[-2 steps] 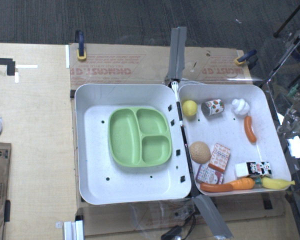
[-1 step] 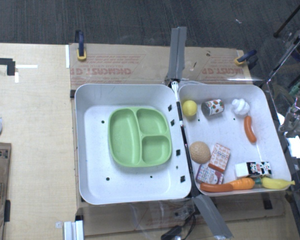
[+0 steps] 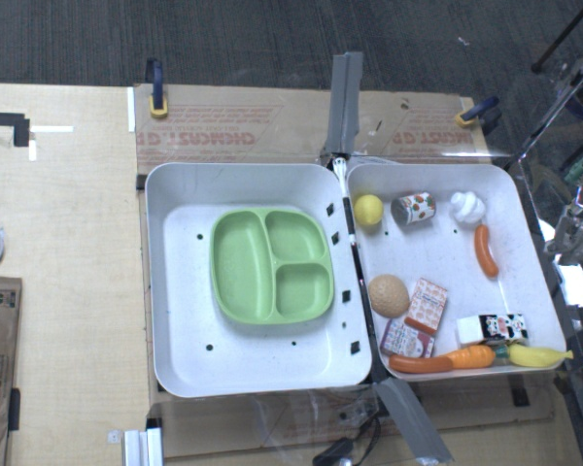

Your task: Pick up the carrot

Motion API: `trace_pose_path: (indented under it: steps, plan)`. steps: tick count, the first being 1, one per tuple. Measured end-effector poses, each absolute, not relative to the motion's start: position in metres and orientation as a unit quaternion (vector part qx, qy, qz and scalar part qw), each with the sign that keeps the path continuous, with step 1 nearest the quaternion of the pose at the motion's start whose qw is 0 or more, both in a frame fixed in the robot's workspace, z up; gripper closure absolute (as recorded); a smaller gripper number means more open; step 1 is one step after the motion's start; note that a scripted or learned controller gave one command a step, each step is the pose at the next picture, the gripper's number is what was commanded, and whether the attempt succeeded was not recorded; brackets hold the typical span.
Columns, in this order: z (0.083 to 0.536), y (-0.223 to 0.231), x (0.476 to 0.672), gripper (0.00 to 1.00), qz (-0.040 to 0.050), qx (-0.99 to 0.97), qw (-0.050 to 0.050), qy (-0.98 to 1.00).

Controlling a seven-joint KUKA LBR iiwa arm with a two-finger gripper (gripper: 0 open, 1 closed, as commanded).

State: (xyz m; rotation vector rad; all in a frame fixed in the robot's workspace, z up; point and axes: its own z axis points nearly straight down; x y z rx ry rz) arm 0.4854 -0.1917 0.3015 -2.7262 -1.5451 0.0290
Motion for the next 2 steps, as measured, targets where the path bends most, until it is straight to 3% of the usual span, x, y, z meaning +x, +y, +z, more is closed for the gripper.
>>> trace_pose_path:
  steps: [2]
  plan:
    - [0.3164,-0.1920,0.4862,1.00,0.0139,-0.868,0.005,-0.496]
